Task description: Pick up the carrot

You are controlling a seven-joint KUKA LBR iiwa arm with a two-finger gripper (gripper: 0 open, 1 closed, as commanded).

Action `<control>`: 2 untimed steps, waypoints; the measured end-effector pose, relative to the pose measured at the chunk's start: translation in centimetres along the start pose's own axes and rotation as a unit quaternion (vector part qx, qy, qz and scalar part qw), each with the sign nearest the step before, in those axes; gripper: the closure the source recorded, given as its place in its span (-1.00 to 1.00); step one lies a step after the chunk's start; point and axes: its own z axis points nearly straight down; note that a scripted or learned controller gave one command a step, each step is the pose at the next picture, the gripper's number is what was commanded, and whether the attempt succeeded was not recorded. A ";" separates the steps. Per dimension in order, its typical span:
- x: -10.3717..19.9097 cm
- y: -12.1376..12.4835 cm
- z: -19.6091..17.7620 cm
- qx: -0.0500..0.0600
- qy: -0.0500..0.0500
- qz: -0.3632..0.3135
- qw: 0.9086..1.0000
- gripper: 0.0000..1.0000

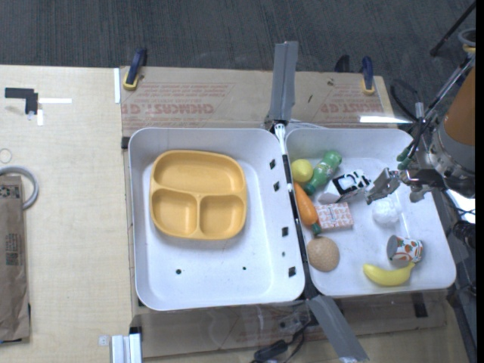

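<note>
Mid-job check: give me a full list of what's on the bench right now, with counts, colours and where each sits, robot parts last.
carrot: 1, orange, right bin, against its left wall
lemon: 1, yellow, right bin, just above the carrot
bottle: 1, green, right bin, beside the lemon
box: 1, pink patterned, right of the carrot
black-and-white item: 1, right bin centre, kind unclear
ball: 1, tan, right bin, lower left
banana: 1, yellow, right bin, front edge
cup: 1, white and orange, above the banana
white lump: 1, right bin centre
plate: 1, yellow, three compartments, left bin
bins: 2, white, side by side
clamps: 2, blue and yellow, back edge
gripper: 1, grey, above the right bin, right of the carrot
</note>
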 end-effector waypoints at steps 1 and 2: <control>5.7 0.7 6.8 0.001 0.000 0.022 1.000 -1.00; 7.7 -2.7 6.8 0.000 0.000 0.014 1.000 -1.00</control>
